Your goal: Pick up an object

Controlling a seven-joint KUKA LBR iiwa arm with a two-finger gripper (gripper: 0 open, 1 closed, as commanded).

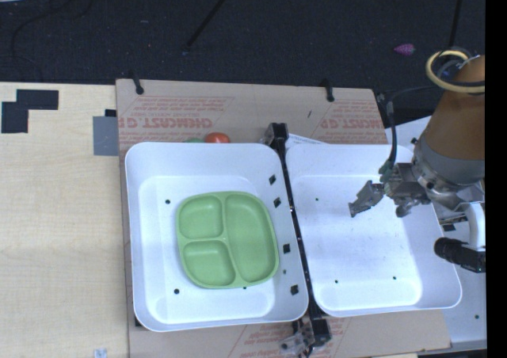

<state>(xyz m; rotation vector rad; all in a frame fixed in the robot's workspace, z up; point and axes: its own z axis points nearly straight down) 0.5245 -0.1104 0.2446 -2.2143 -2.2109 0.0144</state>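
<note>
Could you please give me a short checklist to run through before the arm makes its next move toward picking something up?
1. Target present: green divided plate lies flat in the left bin: ok.
2. Gripper over the target: it is above the right bin, away from the plate: not ok.
3. Anything between the fingers: nothing seen there: ok.
4. Path across: the black divider between the bins lies in the way, so cross with height: cannot tell clearance.
5. Other candidates: a small red object sits behind the left bin, outside it: not ok for picking.

One fixed overhead camera, slanted down on both white bins (150, 182).
</note>
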